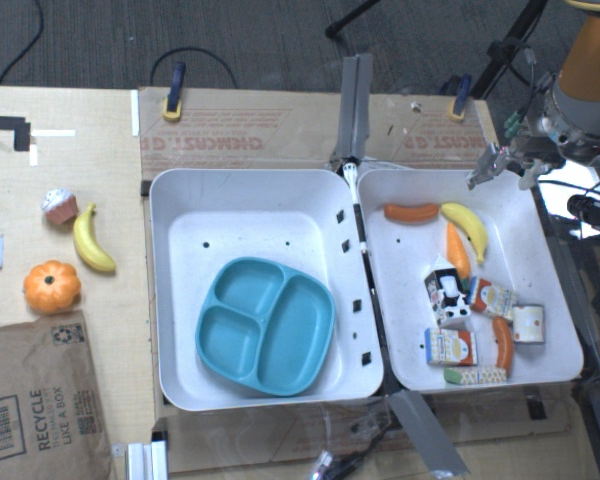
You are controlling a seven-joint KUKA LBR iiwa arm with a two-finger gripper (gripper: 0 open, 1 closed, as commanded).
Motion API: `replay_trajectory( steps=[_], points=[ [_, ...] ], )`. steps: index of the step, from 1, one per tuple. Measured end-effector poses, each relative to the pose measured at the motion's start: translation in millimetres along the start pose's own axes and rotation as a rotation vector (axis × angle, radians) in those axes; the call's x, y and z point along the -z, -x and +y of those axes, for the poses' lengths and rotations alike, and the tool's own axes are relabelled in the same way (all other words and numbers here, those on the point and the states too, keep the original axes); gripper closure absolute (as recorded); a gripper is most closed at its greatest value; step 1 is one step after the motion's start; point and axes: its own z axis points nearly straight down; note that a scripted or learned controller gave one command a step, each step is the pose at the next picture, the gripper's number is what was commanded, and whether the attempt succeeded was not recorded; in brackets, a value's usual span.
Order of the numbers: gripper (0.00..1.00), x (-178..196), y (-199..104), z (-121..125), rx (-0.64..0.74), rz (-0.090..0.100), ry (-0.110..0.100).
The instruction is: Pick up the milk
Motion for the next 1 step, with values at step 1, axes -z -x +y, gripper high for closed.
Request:
replay_trajectory(
  steps=[1],
  points=[
    [0.0,-102.4,-1.8,-70.7,0.411,-0.001,0.002]
  ],
)
